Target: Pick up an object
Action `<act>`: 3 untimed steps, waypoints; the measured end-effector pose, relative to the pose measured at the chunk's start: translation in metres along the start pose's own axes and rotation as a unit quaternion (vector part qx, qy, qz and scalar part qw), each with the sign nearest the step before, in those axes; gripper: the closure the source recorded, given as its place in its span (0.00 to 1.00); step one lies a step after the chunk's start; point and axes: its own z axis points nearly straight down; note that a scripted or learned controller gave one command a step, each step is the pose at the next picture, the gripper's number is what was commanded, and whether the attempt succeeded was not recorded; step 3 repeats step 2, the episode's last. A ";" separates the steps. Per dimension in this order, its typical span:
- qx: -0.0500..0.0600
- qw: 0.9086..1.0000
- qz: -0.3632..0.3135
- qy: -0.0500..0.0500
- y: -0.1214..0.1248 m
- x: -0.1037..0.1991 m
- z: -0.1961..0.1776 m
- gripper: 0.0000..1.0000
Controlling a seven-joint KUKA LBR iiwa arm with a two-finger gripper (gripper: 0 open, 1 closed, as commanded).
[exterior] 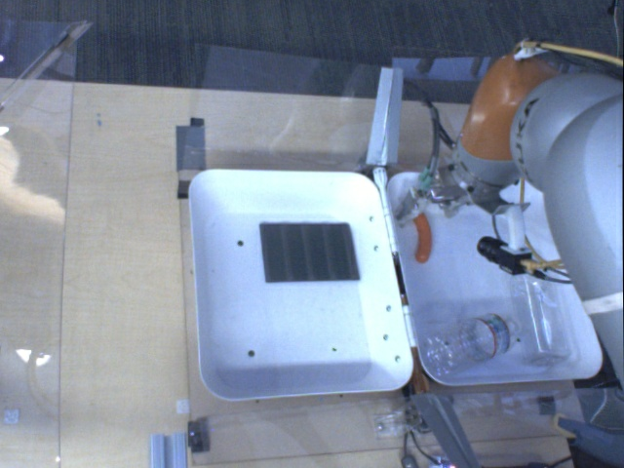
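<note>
While the grey arm's fingers (436, 191) hang over the right shallow white bin (585, 344), can't tell if they're open or closed. Small orange-red sausage-shaped object (422, 238) lies just below them near the bin's left wall; clear plastic bottle (475, 341) lies nearer the front.

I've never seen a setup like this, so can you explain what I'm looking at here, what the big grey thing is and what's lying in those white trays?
One camera looks down on a wooden bench. The big grey machine with the orange band is a robot arm reaching in from the right. Its gripper hovers over the right bin; I can't see anything held. That bin holds a small orange-red object, a clear plastic bottle lying down, and another clear item. The left bin holds a dark ribbed rectangle.
</note>
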 end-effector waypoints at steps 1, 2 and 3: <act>-0.004 1.000 -0.003 -0.001 0.003 0.001 -0.014 1.00; 0.000 1.000 0.011 0.001 0.016 0.071 -0.099 1.00; 0.000 1.000 0.011 0.001 0.016 0.071 -0.099 1.00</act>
